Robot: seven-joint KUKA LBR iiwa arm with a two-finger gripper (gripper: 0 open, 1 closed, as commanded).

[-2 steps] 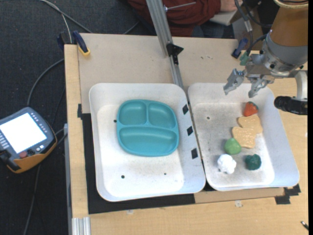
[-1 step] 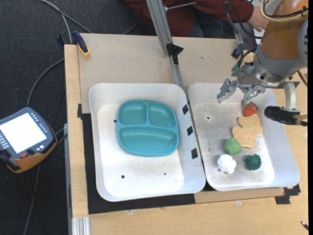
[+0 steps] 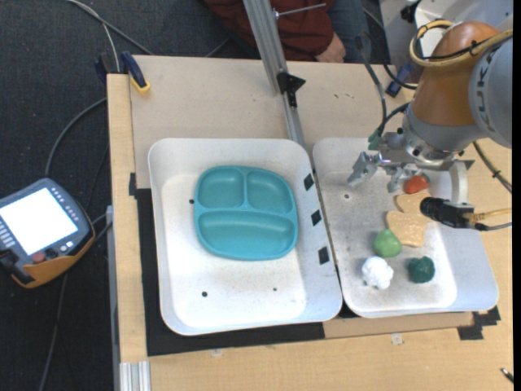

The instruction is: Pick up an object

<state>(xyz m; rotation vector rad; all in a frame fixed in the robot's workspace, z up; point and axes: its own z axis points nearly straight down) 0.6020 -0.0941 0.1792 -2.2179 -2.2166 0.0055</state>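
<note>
The right bin [image 3: 352,218] holds several small objects. An orange-red piece [image 3: 416,184] lies near the far right, with a tan toast-like slab [image 3: 408,229] just in front of it. Closer to the front are a light green ball [image 3: 387,243], a white crumpled lump [image 3: 377,272] and a dark green piece [image 3: 421,269]. My gripper [image 3: 377,177] hovers over the far part of the right bin, left of the orange-red piece. Its fingers [image 3: 359,171] are spread open with nothing between them.
The left bin [image 3: 175,218] carries a teal divided plate [image 3: 244,213]. A metal pole [image 3: 269,39] rises from the bench behind the bins. A handheld pendant [image 3: 41,230] lies on the floor to the left.
</note>
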